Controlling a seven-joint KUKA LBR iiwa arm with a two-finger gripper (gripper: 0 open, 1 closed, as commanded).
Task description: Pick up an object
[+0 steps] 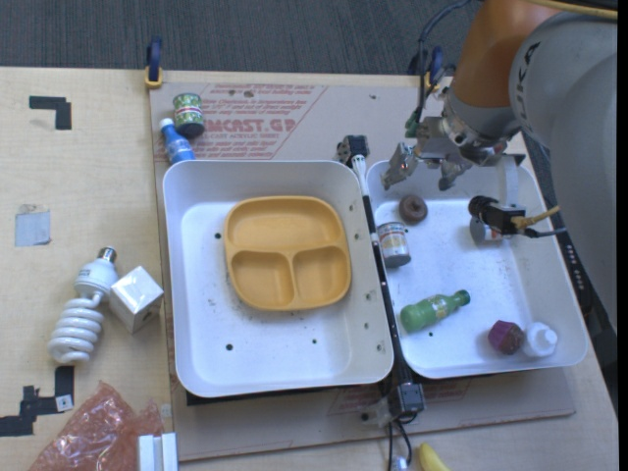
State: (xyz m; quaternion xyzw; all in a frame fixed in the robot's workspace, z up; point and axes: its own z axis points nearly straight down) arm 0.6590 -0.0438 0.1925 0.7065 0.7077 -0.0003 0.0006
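- A spiral light bulb and a small white cube are seen lying on the bench, left of the bins.
- The left bin is occupied by a yellow divided plate, set flat near its middle.
- A small tin is spotted by the right bin's left wall, with a brown ring just behind it.
- A green bottle is found on its side lower down; a purple ball and a white cap are seen touching near the front right corner.
- The gripper is held above the right bin's far edge, fingers spread apart, nothing between them.
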